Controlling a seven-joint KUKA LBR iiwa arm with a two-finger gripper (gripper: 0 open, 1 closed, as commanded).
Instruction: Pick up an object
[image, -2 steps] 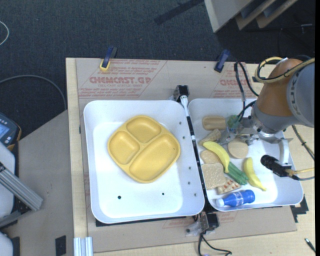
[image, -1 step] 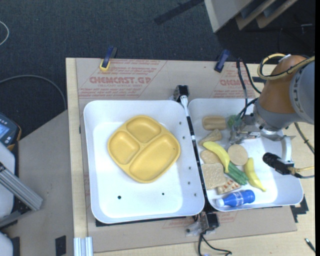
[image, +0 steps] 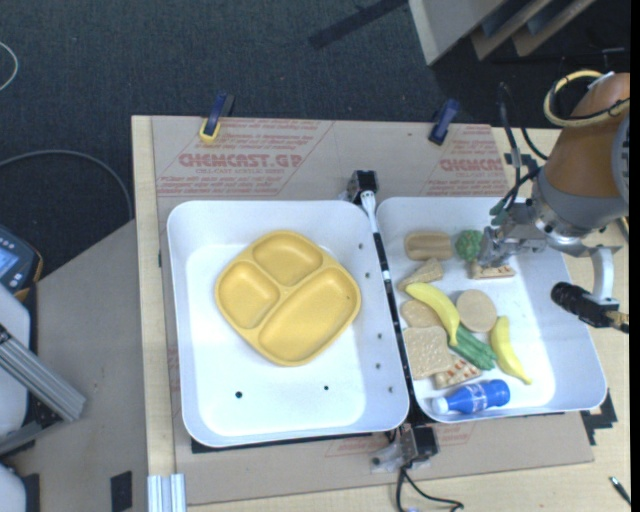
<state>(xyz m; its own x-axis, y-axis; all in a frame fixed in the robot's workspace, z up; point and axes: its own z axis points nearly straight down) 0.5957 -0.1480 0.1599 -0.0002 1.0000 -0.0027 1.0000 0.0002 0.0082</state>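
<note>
White plastic forms the two shallow bins, and a yellow three-compartment plate (image: 288, 297) is seen lying near the middle of the left bin (image: 200, 400), while the right bin (image: 570, 350) is crowded with toy food: a bread roll (image: 428, 244), broccoli (image: 468, 243), a cracker-like piece (image: 493, 269), two bananas (image: 436, 306) (image: 507, 352), a round biscuit (image: 477, 310), a green pod (image: 475, 350), toast slices (image: 428, 350) and a blue-capped bottle (image: 472, 397) lying on its side. The gripper (image: 497, 246) is lowered into the upper part of the right bin, just beside the broccoli and over the cracker-like piece; whether anything is gripped cannot be told, as its tips are blurred together there.
</note>
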